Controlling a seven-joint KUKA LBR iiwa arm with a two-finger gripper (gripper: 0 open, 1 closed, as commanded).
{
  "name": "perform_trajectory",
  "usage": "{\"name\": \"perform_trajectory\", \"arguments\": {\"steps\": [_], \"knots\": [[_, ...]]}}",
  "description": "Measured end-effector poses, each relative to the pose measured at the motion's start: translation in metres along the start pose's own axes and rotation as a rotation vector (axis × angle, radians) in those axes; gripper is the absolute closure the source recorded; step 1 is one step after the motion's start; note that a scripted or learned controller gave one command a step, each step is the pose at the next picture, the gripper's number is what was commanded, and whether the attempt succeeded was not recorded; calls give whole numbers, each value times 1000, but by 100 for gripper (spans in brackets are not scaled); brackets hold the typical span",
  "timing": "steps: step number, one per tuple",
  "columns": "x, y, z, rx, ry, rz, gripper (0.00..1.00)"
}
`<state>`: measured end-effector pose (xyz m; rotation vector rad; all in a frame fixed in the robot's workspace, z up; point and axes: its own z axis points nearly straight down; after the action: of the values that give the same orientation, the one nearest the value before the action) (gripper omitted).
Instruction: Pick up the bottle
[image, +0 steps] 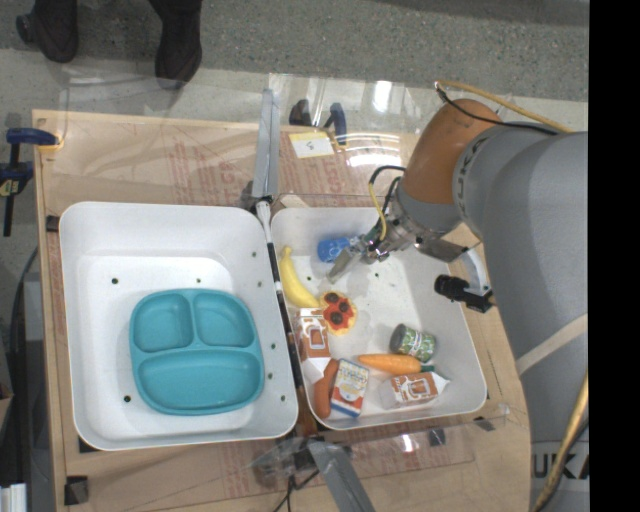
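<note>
A small blue bottle (331, 247) lies in the right white bin (468, 352), near its back left. My gripper (345, 264) comes down from the right at a slant. Its tip sits right beside the bottle's near right side, partly over it. The bottle rests on the bin floor. The grey arm with its orange band (440, 150) covers the bin's back right corner.
In the right bin lie a banana (294, 280), a red and orange toy fruit (338, 312), a green can (412, 343), a carrot (390, 364), a sausage (322, 388) and small cartons (347, 388). The left bin (90, 240) holds a teal divided plate (196, 352).
</note>
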<state>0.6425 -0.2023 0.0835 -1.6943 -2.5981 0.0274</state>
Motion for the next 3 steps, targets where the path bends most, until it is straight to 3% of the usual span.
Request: {"name": "perform_trajectory", "arguments": {"steps": [1, 2, 3], "knots": [[39, 19, 1, -4, -12, 110, 0], [112, 57, -106, -34, -34, -363, 0], [49, 15, -4, -32, -33, -396, 0]]}}
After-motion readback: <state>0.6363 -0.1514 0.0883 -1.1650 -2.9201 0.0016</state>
